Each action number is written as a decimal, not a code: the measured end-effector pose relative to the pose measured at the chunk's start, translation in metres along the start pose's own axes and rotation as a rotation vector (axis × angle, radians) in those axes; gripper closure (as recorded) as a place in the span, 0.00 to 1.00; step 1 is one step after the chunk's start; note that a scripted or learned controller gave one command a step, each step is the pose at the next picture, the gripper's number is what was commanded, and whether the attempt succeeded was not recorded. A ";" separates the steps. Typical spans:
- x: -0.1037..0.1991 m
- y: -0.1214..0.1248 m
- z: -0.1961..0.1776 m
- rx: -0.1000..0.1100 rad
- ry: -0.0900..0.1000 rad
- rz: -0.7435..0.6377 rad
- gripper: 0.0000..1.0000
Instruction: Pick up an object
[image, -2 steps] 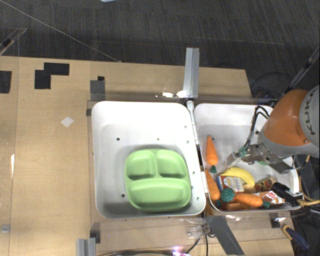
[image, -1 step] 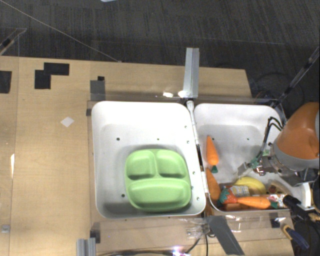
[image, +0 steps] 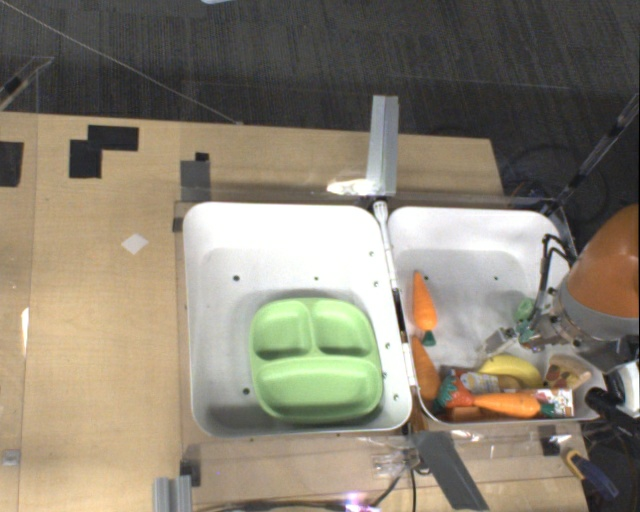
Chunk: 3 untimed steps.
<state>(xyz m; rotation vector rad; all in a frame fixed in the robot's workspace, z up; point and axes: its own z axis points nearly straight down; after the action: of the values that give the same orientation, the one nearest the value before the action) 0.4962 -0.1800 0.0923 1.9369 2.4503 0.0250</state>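
The right bin (image: 470, 245) holds several toy foods. An orange carrot (image: 424, 303) lies near its left wall, and a darker one (image: 425, 370) sits below it. A yellow banana (image: 510, 369) rests above a third carrot (image: 508, 404) along the front wall. My gripper (image: 531, 327) hangs low over the right side of this bin, just above and to the right of the banana. A small green piece (image: 524, 310) shows at the gripper's tip. The wrist (image: 608, 275), with its orange band, hides the bin's right edge.
A green divided plate (image: 315, 358) lies in the left bin (image: 230, 260), towards the front. A small bottle (image: 468, 382) and a printed packet (image: 556, 401) crowd the right bin's front corner. A metal post (image: 383, 145) stands behind the wall between the bins.
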 end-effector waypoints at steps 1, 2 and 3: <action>-0.018 -0.005 0.000 0.002 -0.002 -0.153 0.00; 0.045 0.040 0.000 0.003 -0.006 0.049 0.00; -0.030 0.012 -0.061 0.020 0.002 -0.028 0.00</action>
<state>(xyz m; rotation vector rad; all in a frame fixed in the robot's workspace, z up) 0.5137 -0.2063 0.1541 1.9104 2.4888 0.0024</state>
